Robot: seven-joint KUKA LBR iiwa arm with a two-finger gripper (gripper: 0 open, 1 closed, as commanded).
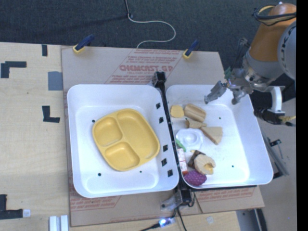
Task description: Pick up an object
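toy food pieces fill the left part of the right bin [250,143], centre-right of the frame: a bread-like wedge [195,112], a white round piece [188,139] and a purple piece [195,178] at the bottom. further left a yellow divided plate [126,138] lies in the left bin [79,129]. the gripper [224,94] hovers at upper right above the right bin's far edge, fingers spread apart, with nothing between them.

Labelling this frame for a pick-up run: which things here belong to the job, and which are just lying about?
Job:
gripper, open, above the right bin
toy foods: bread pieces, purple grapes, white cup

Lying about:
yellow divided plate in left bin
clamps
cable
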